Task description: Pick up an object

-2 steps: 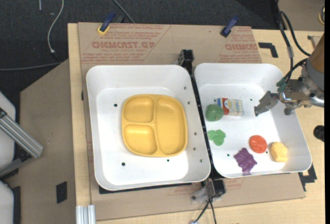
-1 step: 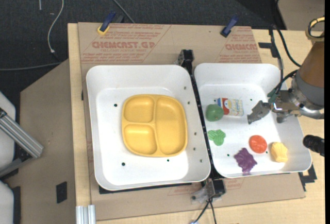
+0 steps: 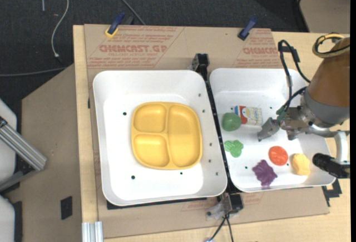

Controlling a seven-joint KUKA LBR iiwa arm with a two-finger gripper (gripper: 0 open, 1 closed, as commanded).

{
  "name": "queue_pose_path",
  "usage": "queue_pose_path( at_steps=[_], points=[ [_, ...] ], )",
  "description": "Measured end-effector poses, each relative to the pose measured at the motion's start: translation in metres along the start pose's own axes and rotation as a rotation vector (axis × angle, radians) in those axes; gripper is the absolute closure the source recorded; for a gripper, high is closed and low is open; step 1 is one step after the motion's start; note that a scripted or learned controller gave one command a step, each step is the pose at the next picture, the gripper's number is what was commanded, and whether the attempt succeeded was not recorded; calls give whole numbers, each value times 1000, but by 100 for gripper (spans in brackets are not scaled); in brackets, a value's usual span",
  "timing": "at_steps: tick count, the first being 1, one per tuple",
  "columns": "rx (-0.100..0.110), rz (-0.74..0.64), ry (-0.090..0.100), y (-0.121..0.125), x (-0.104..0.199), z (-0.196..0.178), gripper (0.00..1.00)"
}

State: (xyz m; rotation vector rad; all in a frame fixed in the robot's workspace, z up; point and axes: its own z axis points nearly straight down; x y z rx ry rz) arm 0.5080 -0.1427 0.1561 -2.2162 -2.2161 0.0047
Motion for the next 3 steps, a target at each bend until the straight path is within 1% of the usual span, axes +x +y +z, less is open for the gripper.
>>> queue_pose_path(
  at_steps=[1, 2, 3],
  points=[
    [1, 0, 1, 3, 6, 62, 0],
    [-7, 0, -1, 5, 5, 47, 100],
    [-11, 1, -4, -4, -1, -6, 100]
  ],
)
